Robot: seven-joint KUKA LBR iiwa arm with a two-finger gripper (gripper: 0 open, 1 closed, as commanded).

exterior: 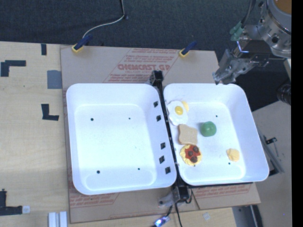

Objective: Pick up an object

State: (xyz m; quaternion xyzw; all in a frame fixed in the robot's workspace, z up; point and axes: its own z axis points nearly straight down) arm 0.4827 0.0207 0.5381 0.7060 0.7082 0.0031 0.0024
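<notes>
Two white bins point(75, 141) are seated on a cardboard sheet point(142, 65) over a wooden bench point(28, 141). The gripper point(226, 74), fingers spread, is held above the right bin's far corner; nothing is gripped.

The two shallow white plastic bins point(118, 93) look smooth and a little glossy. Under them lies a brown matt cardboard sheet point(142, 65) with red print, on the pale wood-like counter point(28, 164). The grey metal gripper point(226, 74) shines slightly.
</notes>
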